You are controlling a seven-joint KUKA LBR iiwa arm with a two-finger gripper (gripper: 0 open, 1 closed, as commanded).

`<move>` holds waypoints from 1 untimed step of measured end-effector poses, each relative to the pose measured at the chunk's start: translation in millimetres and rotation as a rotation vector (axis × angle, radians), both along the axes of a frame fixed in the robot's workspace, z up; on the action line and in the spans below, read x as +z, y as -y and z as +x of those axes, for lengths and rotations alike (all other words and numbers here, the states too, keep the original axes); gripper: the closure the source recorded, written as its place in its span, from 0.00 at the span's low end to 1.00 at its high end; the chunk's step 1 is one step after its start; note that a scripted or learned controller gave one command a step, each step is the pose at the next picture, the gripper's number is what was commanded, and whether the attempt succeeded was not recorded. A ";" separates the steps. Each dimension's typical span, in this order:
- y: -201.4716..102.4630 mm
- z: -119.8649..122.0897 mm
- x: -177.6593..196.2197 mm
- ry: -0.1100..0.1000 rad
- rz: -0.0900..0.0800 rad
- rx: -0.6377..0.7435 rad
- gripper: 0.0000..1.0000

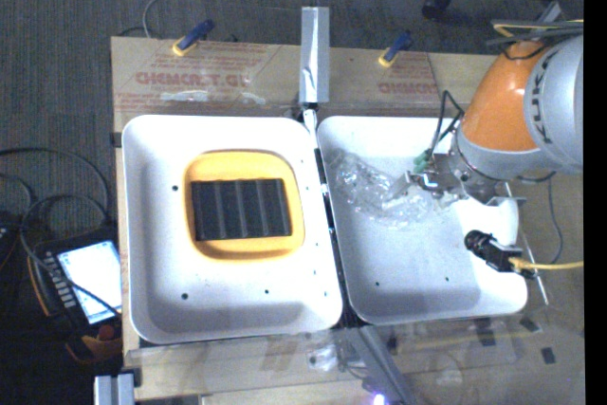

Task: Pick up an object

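Arm over the right bin, yellow tray in the left.
The yellow tray (247, 205) with a dark ribbed insert lies mid left bin (142, 299). Crumpled clear plastic (375, 189) rests near the far edge of the right bin (427, 294), just beside the gripper (429, 175).

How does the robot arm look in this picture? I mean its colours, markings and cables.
The arm is grey with a broad, rounded orange band, and dark letters are printed on the grey part. A metallic wrist section carries small green parts and thin dark wires. A yellow cable runs from a black connector nearby.
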State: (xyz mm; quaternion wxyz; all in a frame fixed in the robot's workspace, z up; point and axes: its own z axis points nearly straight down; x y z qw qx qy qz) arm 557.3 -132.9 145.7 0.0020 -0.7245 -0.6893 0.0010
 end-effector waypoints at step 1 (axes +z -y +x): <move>-46.3 -53.8 84.1 0.001 -0.002 -0.173 0.00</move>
